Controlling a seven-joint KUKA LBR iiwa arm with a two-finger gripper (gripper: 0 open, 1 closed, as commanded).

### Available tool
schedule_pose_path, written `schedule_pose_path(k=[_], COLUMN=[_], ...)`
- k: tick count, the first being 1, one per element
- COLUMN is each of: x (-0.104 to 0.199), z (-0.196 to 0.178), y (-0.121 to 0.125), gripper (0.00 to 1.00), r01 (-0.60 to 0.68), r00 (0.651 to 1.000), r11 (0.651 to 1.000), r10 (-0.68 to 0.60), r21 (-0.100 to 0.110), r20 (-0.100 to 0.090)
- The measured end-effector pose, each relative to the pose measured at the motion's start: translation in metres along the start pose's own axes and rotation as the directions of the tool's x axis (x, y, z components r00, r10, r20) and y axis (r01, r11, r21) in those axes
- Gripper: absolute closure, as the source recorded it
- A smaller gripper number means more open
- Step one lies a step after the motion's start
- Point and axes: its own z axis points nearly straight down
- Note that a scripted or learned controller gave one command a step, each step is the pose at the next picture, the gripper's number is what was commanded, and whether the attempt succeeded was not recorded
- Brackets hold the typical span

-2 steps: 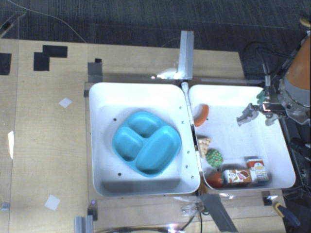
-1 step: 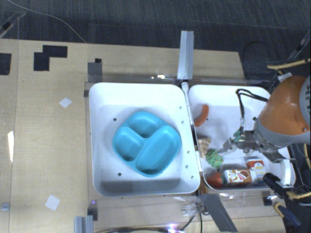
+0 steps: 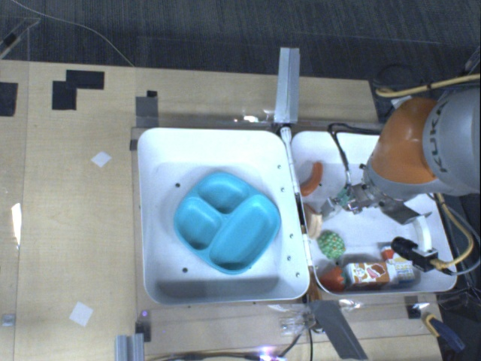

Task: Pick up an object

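My gripper (image 3: 348,200) hangs low in the right bin (image 3: 443,286), near its middle, under the grey arm with the orange band (image 3: 404,150). A reddish sausage (image 3: 312,177) lies just left of it, against the bin's left wall. Below the gripper sit a green bumpy ball (image 3: 331,243) and a pale piece (image 3: 313,223). Along the front wall lies a bottle with a red label (image 3: 373,273), and a red round fruit (image 3: 333,279) rests at its left end. Nothing shows between the gripper and these objects.
The left bin (image 3: 158,277) holds a blue plate with three compartments (image 3: 226,221). A metal divider post (image 3: 288,85) stands at the back between the bins. The arm covers the right bin's back right part.
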Motion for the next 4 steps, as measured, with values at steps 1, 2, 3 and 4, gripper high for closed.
schedule_pose_path(k=[1, 2, 3, 4], x=[0.039, 0.018, 0.077, 0.043], z=[-0.096, -0.030, -0.097, -0.096], y=[-0.058, -0.062, -0.046, -0.057], gripper=[0.00, 0.00, 0.00, 0.00], r01=[0.107, 0.041, 0.224, 0.105], r00=[0.994, 0.999, 0.974, 0.994], r11=[0.994, 0.999, 0.974, 0.994], r10=[-0.107, -0.041, -0.224, -0.105], r21=[0.009, 0.012, 0.006, 0.008], r20=[-0.007, -0.008, -0.008, -0.007])
